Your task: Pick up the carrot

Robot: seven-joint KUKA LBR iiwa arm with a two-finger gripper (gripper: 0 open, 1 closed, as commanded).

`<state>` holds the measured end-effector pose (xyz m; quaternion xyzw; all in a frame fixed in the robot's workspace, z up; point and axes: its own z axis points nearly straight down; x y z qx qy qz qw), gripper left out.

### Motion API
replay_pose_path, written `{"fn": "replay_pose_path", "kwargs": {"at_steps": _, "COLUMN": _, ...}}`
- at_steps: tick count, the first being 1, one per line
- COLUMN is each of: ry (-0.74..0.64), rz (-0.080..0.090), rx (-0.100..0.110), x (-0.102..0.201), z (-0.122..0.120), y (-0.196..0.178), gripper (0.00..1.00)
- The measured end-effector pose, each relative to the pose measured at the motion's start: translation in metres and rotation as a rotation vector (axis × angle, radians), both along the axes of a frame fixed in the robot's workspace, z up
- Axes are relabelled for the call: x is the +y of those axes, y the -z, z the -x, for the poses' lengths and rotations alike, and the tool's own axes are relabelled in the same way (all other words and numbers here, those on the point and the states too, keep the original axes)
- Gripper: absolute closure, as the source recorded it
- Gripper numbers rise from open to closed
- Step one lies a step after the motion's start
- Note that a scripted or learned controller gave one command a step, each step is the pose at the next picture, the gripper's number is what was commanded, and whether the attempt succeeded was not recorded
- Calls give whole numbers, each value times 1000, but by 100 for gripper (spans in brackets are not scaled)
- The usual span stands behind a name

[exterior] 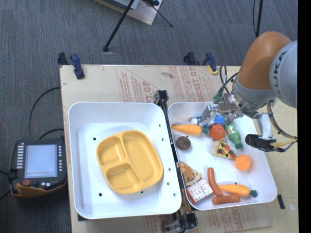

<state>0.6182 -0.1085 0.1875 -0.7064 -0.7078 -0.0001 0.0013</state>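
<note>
My gripper (212, 114) hangs low at the upper middle of the right bin (270, 182); whether it is parted or closed, I cannot tell. One carrot (187, 129) lies just left of it, within reach; another carrot (236, 190) rests lower right.
</note>
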Motion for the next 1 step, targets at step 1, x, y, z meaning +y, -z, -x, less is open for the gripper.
{"fn": "replay_pose_path", "kwargs": {"at_steps": 1, "ry": 36, "rz": -1, "rx": 3, "x": 13, "z": -8, "y": 102, "gripper": 0}}
